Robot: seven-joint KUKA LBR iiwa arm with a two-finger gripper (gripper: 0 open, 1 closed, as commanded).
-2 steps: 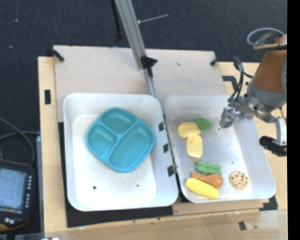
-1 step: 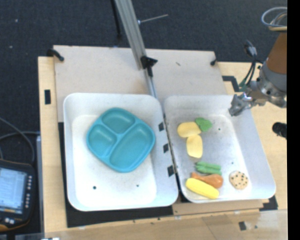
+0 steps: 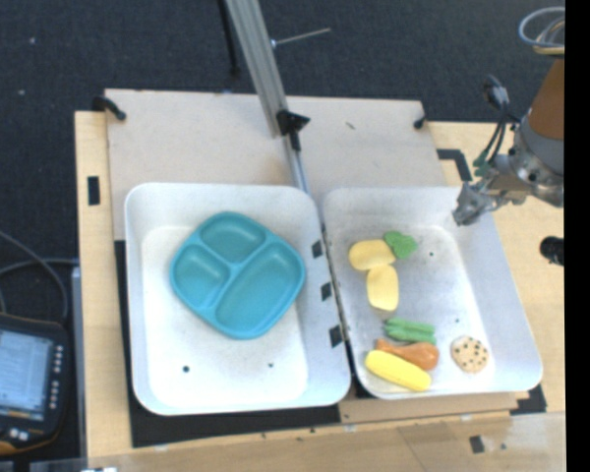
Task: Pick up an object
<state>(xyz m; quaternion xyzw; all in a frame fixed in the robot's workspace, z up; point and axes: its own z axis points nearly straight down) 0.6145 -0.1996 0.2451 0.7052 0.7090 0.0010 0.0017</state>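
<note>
Plainly, the grey two-finger pincer [image 3: 468, 210], its state impossible to tell, hung at the bin's corner; below-left, the crowded yellow plastic pieces [image 3: 372, 255] risked a glancing, failed grasp.

The left bin [image 3: 147, 362] holds a blue divided plate [image 3: 238, 273]. The right bin [image 3: 501, 303] holds yellow, green and orange toy foods [image 3: 398, 332] plus a cookie [image 3: 469, 353]. The gripper [image 3: 469, 208] hovers over the right bin's far corner.
</note>
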